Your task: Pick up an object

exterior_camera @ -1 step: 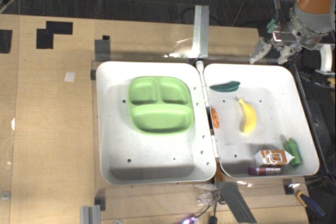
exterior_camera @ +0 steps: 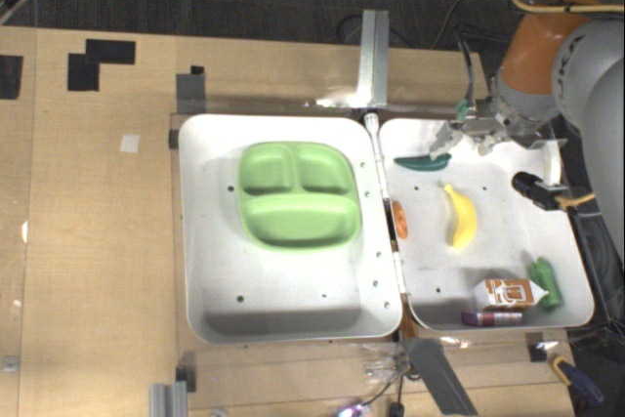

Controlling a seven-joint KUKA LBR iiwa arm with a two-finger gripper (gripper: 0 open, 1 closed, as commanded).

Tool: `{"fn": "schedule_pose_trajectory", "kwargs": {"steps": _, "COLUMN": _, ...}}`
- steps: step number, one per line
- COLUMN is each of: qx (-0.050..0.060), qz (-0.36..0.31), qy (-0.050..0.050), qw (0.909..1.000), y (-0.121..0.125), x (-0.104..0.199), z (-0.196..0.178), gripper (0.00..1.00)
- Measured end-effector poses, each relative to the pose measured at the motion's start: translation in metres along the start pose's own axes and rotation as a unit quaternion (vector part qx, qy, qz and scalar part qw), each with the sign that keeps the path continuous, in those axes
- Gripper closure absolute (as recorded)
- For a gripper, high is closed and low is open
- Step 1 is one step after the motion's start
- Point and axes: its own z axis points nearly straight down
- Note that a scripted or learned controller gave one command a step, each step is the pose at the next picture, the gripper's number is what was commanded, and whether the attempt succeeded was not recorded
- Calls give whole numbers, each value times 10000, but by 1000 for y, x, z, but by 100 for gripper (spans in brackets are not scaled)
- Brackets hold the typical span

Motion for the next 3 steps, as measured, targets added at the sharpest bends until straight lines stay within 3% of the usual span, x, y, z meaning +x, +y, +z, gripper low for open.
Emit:
{"fn": "schedule_pose_trajectory", "kwargs": {"steps": 1, "qx": 81, "qz": -223, "qy": 19, "qw": 9997, "y": -2, "x": 44, "z": 22, "gripper": 0}}
{"fn": "schedule_pose_trajectory", "kwargs": {"steps": 2, "qx": 102, "qz": 625, "qy": 13, "qw": 9980, "y": -61, "x": 18, "z": 19, "gripper": 0}}
{"fn": "schedule_pose_trajectory", "kwargs": {"steps": 3, "qx": 59, "qz": 620, "qy": 19, "qw": 9981, "y": -58, "x": 19, "z": 5, "gripper": 100}}
